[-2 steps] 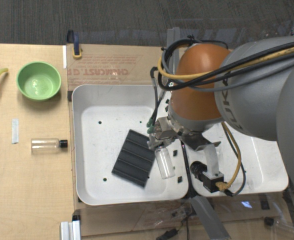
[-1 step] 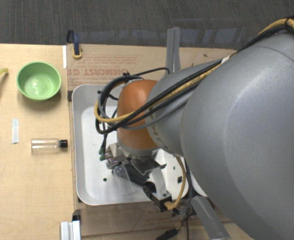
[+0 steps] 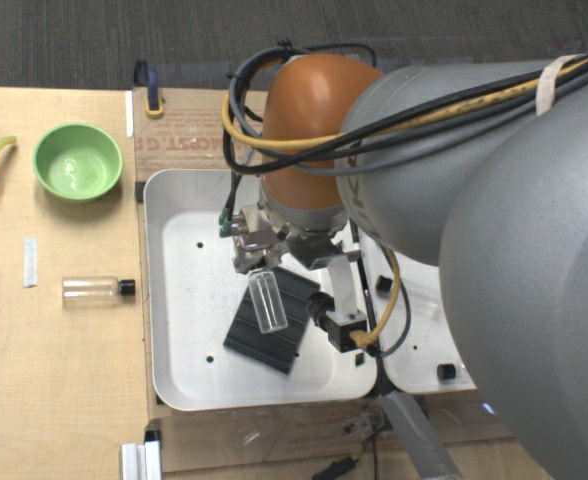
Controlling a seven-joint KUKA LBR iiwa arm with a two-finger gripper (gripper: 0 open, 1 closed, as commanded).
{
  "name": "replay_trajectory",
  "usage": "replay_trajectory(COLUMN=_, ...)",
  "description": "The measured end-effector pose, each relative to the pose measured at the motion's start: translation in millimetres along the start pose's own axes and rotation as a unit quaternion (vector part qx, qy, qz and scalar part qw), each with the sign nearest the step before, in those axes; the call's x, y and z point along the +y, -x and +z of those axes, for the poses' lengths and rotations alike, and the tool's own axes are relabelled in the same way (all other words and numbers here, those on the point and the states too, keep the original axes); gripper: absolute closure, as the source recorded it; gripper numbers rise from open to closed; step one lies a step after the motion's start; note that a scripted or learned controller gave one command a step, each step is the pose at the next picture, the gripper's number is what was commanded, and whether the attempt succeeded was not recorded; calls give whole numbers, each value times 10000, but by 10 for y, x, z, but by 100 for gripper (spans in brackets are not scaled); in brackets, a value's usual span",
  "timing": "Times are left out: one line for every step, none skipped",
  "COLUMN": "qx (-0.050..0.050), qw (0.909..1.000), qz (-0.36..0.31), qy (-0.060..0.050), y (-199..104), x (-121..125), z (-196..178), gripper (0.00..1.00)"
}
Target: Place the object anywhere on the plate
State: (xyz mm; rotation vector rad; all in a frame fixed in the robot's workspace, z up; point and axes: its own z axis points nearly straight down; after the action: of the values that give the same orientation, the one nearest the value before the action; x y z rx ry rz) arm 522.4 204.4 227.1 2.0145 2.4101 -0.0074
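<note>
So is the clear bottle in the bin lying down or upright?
Lying down. The clear bottle rests on its side across the black plate, just below the gripper.

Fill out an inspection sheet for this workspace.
Surface: white bin on a wooden bench; a second bin sits partly under the arm.
Job's things: black plate lies tilted in the white bin; clear tube overlaps it.
Clutter: green bowl, capped clear bottle and white strip on the bench.
End effector: just above the clear tube's upper end; grip unclear.
Cables: black and yellow cables loop round the orange band.
Surroundings: dark floor beyond the bench.
</note>
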Motion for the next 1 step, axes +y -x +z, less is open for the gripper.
replay_trajectory(qx=8, qw=9970, qz=-776, qy=38, y=-17, x=-429, z=1338, gripper=100)
